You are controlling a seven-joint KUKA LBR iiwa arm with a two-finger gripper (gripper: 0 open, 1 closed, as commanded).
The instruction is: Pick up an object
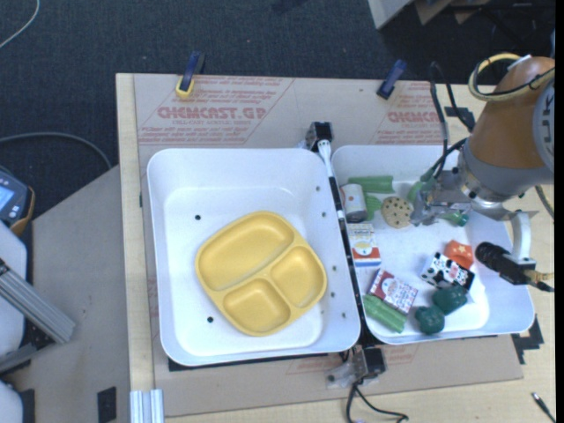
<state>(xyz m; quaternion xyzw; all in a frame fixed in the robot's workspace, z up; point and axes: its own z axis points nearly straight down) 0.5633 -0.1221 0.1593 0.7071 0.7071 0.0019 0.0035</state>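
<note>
— Cables dangled at the bottom edge. Could you read the gripper?
— No; grip unclear, hovering over the right bin by the cookie. Cardboard lay underneath.

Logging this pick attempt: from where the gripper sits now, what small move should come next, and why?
Probably a short descent. The gripper sits in the right bin beside the round cookie, with nothing seen between its jaws, and the yellow tray lies far off in the left bin.
</note>
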